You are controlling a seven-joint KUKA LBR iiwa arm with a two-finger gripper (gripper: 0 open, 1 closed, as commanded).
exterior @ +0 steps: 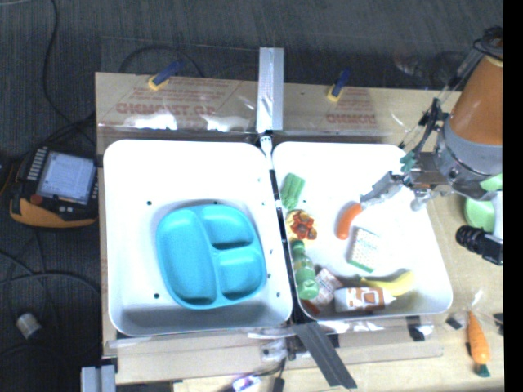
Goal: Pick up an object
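Observation:
The right bin (425, 243) holds several objects: an orange carrot-shaped piece (348, 219), a green packet (292, 188), a red and yellow piece (301, 224), a pale box (364, 248), a banana (392, 282), a small bottle (360, 298) and a green bottle (305, 278). My gripper (397, 196) hangs over the bin's upper right part, just right of and slightly above the carrot piece. Its fingers stand apart, open, with nothing between them. One fingertip (372, 197) points toward the carrot piece without touching it.
The left bin (131, 178) holds a blue divided tray (212, 253). A metal divider (270, 88) runs between the bins at the back. On the bench to the right lie a green thing (480, 211) and an orange tool (478, 345).

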